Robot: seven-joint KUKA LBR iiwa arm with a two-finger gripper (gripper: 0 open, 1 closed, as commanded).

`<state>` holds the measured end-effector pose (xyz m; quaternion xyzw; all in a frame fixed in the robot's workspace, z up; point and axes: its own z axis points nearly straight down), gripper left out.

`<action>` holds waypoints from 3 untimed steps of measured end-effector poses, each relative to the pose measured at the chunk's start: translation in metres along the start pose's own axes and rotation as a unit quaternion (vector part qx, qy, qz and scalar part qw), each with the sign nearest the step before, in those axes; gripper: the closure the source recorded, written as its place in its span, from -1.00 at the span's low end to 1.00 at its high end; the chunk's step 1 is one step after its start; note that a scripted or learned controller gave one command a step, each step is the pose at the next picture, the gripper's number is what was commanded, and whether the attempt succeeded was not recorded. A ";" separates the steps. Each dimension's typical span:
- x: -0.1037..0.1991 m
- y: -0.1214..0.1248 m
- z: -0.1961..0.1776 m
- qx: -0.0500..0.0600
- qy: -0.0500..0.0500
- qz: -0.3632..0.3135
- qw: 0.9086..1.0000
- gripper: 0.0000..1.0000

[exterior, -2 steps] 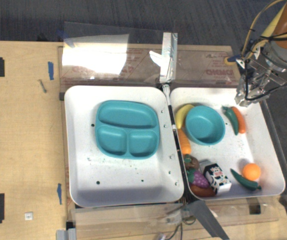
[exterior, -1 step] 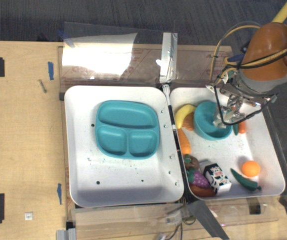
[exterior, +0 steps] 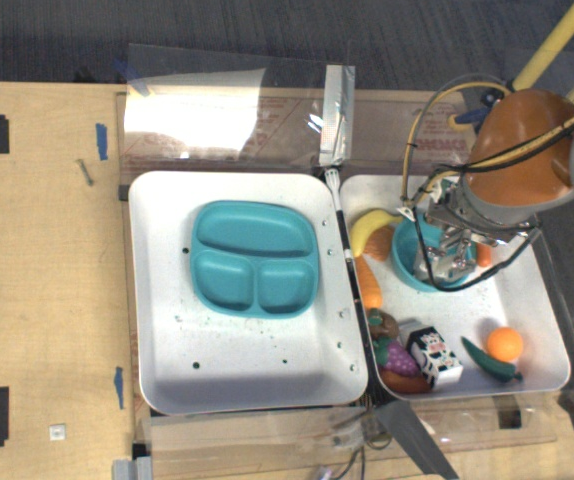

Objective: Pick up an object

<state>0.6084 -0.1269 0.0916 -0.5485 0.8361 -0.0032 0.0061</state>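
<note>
Two white bins sit side by side on the bench. The left bin (exterior: 157, 298) has a big teal tray (exterior: 255, 258) lying flat in the middle of it. The tray has three parts. The right bin (exterior: 542, 313) has lots of small things in it.

The grey arm with the orange band (exterior: 517, 148) reaches in from the right, over the top part of the right bin. Its gripper (exterior: 449, 260) points down into a teal bowl (exterior: 412, 258). Wires hang around it, so I cannot tell how its grip is set or if it has hold of anything.

A yellow banana (exterior: 369, 230) lies just left of the bowl, with an orange carrot (exterior: 368, 283) below it. Purple grapes (exterior: 399, 358) sit near the bottom edge, next to a small black and white toy (exterior: 434, 353). An orange ball (exterior: 505, 343) rests by a green thing (exterior: 489, 358) in the bottom right corner.
</note>
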 end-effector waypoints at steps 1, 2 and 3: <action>-0.013 0.000 0.000 0.002 0.001 -0.084 0.996 1.00; -0.017 0.030 -0.001 0.002 0.001 -0.127 0.992 1.00; -0.021 0.034 -0.001 0.003 0.000 -0.215 0.977 1.00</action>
